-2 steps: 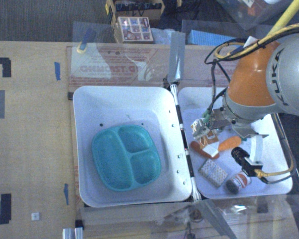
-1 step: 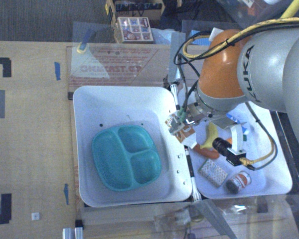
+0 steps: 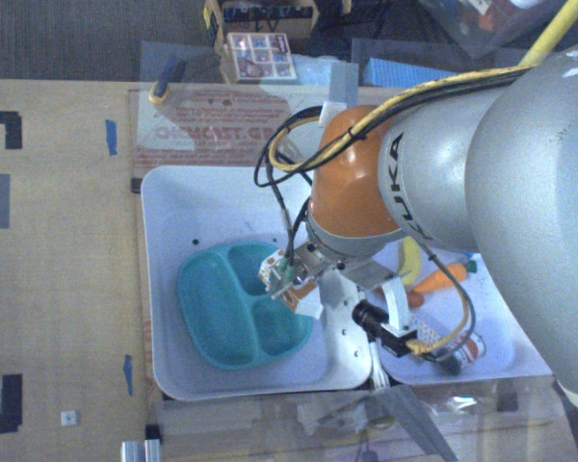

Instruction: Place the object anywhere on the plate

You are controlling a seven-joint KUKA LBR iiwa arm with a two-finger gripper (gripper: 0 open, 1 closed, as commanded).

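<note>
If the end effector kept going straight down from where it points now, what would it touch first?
Most likely the teal divided plate: the end effector hangs over its right-hand edge in the left bin. Depth is unclear from this slanted view, so it might just miss the rim.

A cardboard box (image 3: 258,6) stands beyond the tabletop (image 3: 58,258), with a small picture box (image 3: 259,55) before it. Blue tape (image 3: 111,137) and black marks (image 3: 8,129) dot the tabletop. In the right bin (image 3: 501,340) lie a banana (image 3: 409,255) and a carrot (image 3: 441,278).
</note>
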